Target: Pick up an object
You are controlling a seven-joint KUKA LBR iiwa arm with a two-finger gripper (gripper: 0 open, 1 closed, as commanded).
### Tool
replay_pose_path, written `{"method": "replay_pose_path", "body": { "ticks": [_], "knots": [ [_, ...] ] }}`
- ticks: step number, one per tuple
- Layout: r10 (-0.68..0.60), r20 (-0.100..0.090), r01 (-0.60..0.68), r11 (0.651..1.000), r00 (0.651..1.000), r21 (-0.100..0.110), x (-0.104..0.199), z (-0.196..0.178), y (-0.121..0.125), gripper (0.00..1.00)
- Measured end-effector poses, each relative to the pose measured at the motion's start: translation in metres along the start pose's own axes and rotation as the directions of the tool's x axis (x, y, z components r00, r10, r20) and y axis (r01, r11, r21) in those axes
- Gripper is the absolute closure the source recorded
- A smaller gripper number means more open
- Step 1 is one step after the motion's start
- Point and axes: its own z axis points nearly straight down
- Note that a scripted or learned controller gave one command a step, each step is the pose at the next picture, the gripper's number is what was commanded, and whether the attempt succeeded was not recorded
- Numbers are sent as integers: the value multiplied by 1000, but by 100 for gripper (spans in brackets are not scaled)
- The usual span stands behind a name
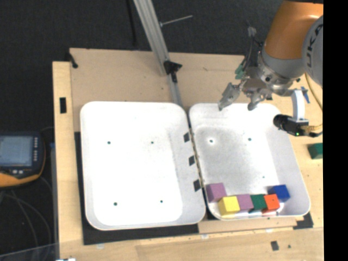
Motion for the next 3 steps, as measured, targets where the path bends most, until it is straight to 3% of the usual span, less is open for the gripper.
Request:
{"method": "replay_pose_path", "body": {
  "ticks": [1,2,3],
  "knots": [
    [3,3,-3,1000,1000,-1,-20,15,12,0],
    [2,1,-2,1000,1000,0,-33,-23,-139,0],
    [5,2,-5,1000,1000,-4,-33,-32,-136,100]
  ]
}}
